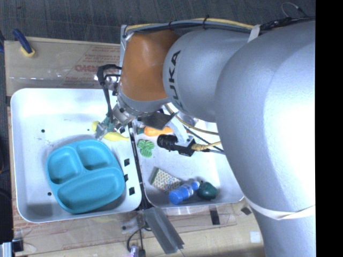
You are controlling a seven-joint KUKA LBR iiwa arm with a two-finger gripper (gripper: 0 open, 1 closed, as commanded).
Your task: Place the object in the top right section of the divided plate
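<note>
A blue divided plate (86,176) lies in the left bin (27,143), towards its front. Just past the plate's far right corner, my gripper (106,126) reaches down from the orange-banded wrist (142,66). A yellow banana-like object (113,136) shows on both sides of the gripper's tip, and the gripper is shut on it. The object hangs close above the bin floor, next to the plate's top right section (96,153) and outside its rim.
The right bin (228,189) holds a green leaf toy (146,146), an orange carrot-like piece (156,131), a patterned packet (165,181), a blue bottle (183,192) and a dark green item (208,190). The arm's grey body covers most of that bin.
</note>
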